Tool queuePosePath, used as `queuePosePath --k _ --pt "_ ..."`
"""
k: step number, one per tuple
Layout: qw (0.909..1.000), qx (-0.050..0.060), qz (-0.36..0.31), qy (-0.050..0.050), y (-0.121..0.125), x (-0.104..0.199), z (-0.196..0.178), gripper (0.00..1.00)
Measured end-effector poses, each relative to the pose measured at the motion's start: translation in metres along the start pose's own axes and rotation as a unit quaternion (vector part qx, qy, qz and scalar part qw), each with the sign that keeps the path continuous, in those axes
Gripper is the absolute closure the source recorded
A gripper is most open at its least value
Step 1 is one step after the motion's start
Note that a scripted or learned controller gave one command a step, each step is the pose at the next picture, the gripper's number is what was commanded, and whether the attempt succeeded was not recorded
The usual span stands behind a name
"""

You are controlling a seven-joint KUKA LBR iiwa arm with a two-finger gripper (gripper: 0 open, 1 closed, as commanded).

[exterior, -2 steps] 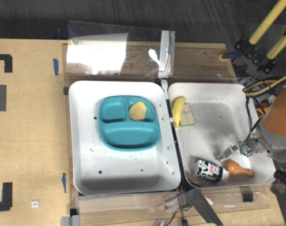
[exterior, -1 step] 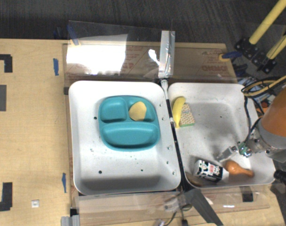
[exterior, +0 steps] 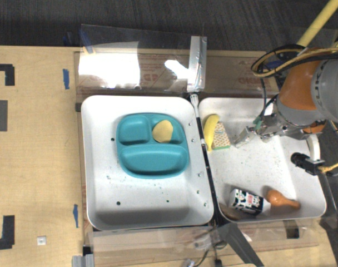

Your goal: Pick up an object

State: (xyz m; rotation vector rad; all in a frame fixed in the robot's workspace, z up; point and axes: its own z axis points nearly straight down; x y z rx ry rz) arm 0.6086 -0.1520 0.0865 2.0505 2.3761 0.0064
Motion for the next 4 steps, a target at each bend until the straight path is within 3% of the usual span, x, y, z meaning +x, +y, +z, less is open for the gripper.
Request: queuePosePath --k 1,2,3,4 --pt "0.995 0.001 -0.1 -0.002 -0.087 -0.007 -0.001 0.0" --pt "0.9885 0.001 -0.151 -0.001 -0.095 0.025 -0.045 0.0" --pt "0.9581 0.0 -0.286 -0.001 -0.101 0.042 -0.024 0.0" --pt "0.9643 -0.002 -0.265 -0.002 -0.043 0.061 -0.002 0.0"
